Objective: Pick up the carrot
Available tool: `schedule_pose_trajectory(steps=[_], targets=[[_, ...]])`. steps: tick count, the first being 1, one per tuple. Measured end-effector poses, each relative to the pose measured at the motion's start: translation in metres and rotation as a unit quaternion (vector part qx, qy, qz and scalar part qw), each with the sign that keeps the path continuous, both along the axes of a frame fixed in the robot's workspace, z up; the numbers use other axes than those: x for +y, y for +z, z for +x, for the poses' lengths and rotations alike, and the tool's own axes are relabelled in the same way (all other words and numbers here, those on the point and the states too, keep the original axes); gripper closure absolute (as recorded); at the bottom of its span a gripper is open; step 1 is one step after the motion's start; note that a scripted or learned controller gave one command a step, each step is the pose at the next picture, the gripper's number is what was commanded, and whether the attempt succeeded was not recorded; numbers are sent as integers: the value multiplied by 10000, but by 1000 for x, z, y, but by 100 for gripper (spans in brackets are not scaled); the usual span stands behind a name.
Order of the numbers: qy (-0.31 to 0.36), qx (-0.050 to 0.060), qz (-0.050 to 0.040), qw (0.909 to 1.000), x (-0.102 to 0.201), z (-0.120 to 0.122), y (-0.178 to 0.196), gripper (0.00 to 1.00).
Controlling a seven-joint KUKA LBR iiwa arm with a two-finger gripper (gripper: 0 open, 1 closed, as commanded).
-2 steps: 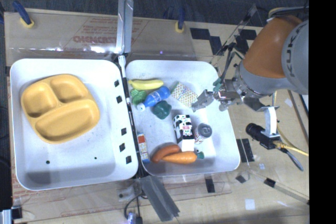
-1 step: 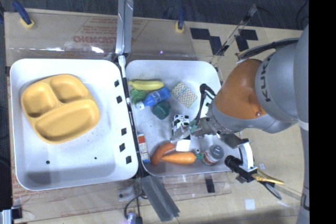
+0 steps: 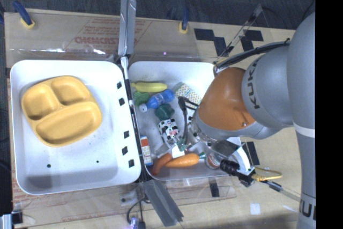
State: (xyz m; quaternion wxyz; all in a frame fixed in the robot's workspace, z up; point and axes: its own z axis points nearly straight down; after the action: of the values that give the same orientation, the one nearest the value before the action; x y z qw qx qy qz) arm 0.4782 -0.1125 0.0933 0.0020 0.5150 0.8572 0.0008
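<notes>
The gripper (image 3: 188, 146) is seen low in the right bin (image 3: 206, 68), mostly hidden beneath the arm's (image 3: 268, 94) orange band (image 3: 228, 102) and grey wrist, so whether it is parted or closed cannot be told from this view. Just below it, the carrot (image 3: 182, 160) lies flat on the bin floor near the front wall, its orange body pointing away from the arm and its green end toward the arm. No contact between gripper and carrot can be confirmed; the two are seen very close together, possibly touching.

Just past the carrot's tip, away from the arm, a brownish-red item (image 3: 159, 164) lies against the bin's front corner. Directly beside the gripper, on the side away from the arm, a small black-and-white patterned object (image 3: 169, 129) rests. Farther from the gripper, toward the back of the bin, a dark green item (image 3: 164, 111), a blue bottle (image 3: 159, 100), a green piece (image 3: 140, 97) and a yellow banana (image 3: 150, 87) are gathered (the banana lies nearest the back wall). A patterned packet (image 3: 188, 93) is seen beside them, partly covered by the arm.

Well apart from the gripper, across the divider, the left bin (image 3: 69, 177) holds a yellow divided tray (image 3: 60, 110). Both bins stand on the tabletop (image 3: 53, 29).
</notes>
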Motion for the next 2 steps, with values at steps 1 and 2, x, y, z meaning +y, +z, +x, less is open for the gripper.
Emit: schedule_pose_trajectory(steps=[1,2], targets=[[-484,22,5,9988,23,26,99,0],[1054,35,8,9944,-18,-2,-2,0]])
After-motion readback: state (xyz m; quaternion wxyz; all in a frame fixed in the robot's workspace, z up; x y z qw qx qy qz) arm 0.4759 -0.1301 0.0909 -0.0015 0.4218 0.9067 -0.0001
